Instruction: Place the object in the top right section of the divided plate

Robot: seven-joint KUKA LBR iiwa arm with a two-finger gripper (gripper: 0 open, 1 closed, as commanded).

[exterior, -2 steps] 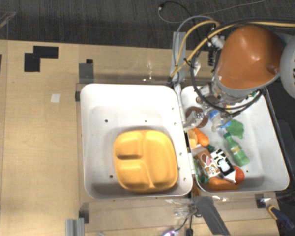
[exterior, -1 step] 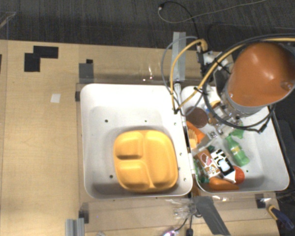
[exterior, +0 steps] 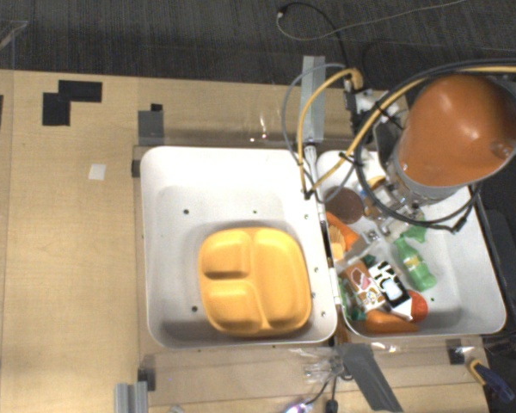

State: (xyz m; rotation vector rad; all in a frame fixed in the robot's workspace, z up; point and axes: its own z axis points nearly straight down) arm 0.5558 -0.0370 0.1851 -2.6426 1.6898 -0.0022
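Note:
A yellow divided plate (exterior: 254, 279) lies in the left bin (exterior: 176, 188), toward its front right. It is bare, with two small sections on its left side and a larger one on its right. My arm, with its orange band (exterior: 460, 129), hangs over the back of the right bin (exterior: 486, 304). The gripper (exterior: 385, 222) reaches down beneath the wrist among the objects and is mostly hidden. Around it lie a brown round object (exterior: 347, 205), an orange piece (exterior: 342, 235), a green object (exterior: 414, 263), a printed packet (exterior: 374, 284) and a red-orange item (exterior: 396, 317).
Cables and hoses (exterior: 327, 119) loop from the wrist over the wall between the bins. The objects crowd the left and front part of the right bin. Wooden bench (exterior: 60, 265) stretches to the left of the bins.

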